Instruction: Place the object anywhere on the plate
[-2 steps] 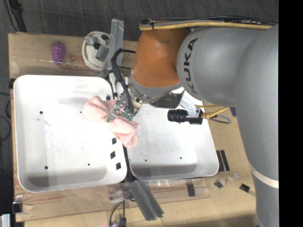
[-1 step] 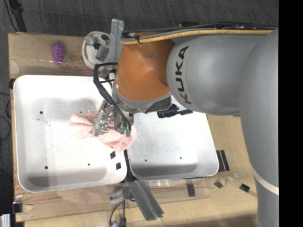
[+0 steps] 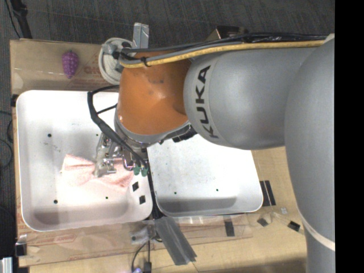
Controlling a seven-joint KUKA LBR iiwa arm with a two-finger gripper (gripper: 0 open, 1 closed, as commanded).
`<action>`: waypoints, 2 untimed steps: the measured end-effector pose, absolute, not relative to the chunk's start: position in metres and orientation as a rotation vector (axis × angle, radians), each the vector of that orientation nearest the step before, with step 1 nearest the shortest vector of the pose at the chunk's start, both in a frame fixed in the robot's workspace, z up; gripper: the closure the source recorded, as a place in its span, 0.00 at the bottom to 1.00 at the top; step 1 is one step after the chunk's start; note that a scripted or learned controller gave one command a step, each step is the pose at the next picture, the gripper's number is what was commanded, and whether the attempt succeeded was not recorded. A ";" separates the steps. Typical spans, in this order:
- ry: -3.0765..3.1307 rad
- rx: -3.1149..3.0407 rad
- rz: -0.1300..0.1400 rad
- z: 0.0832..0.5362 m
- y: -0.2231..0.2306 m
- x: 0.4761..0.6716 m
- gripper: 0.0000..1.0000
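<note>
A pale pink plate lies flat on the floor of the left bin, right of its middle. My gripper hangs low over the plate's right edge, pointing down from the orange wrist band. Its metal parts hide what lies directly beneath them. I can make out no object between them. A small purple grape-like bunch lies on the brown bench beyond the far edge of the left bin.
The right bin is largely covered by the grey arm, which reaches in from the right. A grey bracket and black tape marks sit on the bench along the near edge.
</note>
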State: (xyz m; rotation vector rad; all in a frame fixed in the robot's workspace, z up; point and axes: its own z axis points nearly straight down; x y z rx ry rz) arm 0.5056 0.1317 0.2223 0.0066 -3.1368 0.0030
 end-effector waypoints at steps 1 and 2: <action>-3.140 0.018 0.002 0.227 0.182 0.494 1.00; -3.141 0.017 0.002 0.227 0.182 0.494 0.00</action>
